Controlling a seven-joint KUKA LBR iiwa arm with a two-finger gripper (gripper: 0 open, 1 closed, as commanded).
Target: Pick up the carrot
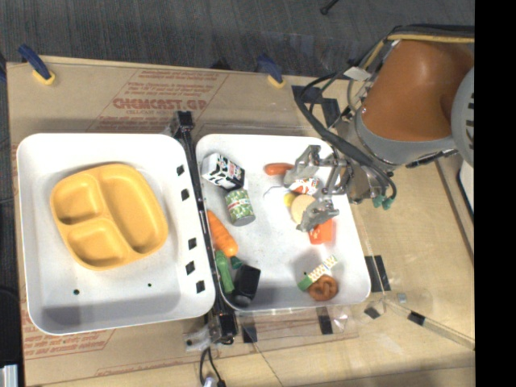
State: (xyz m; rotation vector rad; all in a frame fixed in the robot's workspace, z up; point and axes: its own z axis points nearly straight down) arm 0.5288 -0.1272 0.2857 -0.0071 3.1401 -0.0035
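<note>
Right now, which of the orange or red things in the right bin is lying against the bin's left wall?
The carrot, long and orange, lies along the left wall. The other red pieces sit near the tool.

Orange carrot (221,231) with green top, lying slantwise, left edge of the right bin, green end nearer the front

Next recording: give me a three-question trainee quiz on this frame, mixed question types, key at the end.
1. True or false: the carrot lies in the right bin.
2. The yellow tray sits in which bin? A) left B) right
3. Fill in: the claw hovers over the ____ bin.

Key: 1 true. 2 A, the left bin. 3 right; it is over small items, away from the carrot by the bin's left wall.
</note>
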